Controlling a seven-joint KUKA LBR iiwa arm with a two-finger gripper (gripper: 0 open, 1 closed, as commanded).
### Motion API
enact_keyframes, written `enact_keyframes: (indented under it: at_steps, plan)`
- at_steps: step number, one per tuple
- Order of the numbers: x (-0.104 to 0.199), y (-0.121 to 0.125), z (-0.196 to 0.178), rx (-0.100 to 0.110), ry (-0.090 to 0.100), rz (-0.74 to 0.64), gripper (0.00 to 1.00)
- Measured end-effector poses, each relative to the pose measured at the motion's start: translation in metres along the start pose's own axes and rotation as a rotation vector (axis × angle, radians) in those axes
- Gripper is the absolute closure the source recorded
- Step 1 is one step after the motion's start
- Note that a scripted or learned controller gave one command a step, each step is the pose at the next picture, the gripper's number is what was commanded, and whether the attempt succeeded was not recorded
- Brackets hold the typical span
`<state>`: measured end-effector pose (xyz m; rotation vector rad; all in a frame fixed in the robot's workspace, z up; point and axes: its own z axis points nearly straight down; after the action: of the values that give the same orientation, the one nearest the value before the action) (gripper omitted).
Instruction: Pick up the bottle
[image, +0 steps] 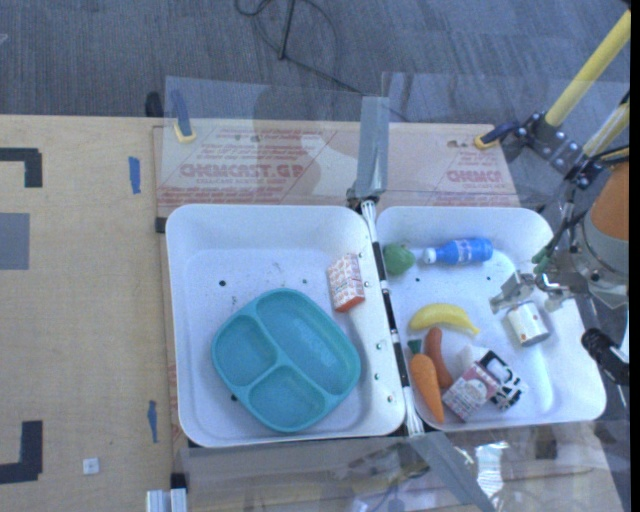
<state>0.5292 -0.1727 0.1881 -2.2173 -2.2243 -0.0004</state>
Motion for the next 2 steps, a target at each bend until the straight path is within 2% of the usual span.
enact_keyframes:
  at_steps: [1, 2]
  plan:
    - [0.014, 0.071, -0.005, -0.004, -0.003, -0.128, 0.00]
    - [0.040, 0.111, 0.095, -0.003, -0.002, -0.067, 0.00]
